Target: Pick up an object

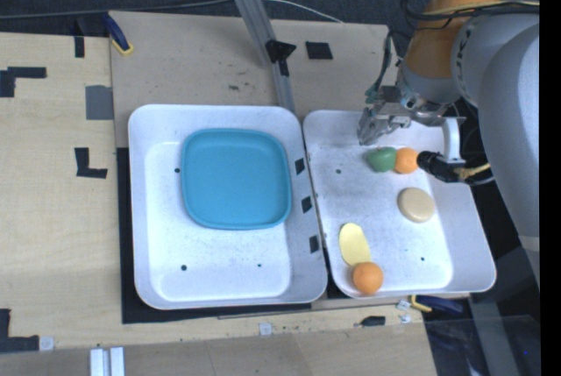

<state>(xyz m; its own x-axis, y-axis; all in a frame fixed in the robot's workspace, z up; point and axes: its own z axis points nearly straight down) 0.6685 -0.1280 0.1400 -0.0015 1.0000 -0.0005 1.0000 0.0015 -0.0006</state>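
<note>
In the right bin [438, 273] lie a green object [381, 159] and a small orange ball [406, 160] side by side near the back. A beige round piece [416, 204] sits in the middle. A pale yellow piece [352, 242] and an orange ball [367, 277] rest near the front. My gripper [372, 131] hangs over the bin's back part, just above and left of the green object, with nothing seen between its fingers.
The left bin [158, 260] holds a blue square plate [235, 178]. A slanted grey metal bar [254, 10] runs from the top down to the gap between the bins. The wooden bench [53, 216] surrounds both bins.
</note>
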